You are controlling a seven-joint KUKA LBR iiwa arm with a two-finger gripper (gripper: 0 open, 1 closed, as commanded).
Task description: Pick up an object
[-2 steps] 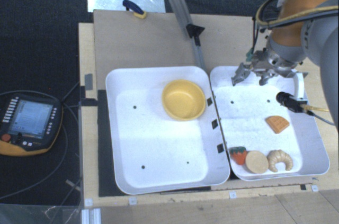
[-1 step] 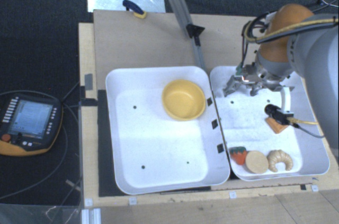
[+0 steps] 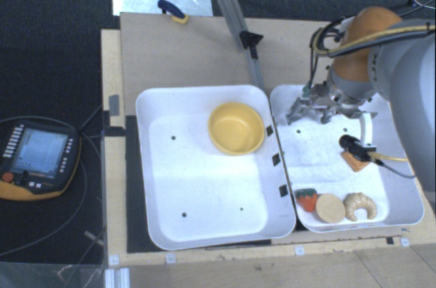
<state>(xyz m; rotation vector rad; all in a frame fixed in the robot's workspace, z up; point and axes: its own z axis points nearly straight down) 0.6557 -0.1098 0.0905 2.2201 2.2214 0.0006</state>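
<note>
Glossy plastic yellow bowl (image 3: 236, 128), smooth white bins (image 3: 204, 225), matt bench (image 3: 184, 55)

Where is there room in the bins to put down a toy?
The left bin has lots of bare floor below and left of the yellow bowl. The right bin is crowded: the gripper hangs over its top, and a round cookie and croissant fill its bottom edge.

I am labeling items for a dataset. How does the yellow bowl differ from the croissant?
The yellow bowl is round, plain yellow and larger; the croissant is curved, pale brown and smaller. The bowl sits alone in the left bin; the croissant lies in the right bin beside a round tan disc. Both rest untouched.
</note>
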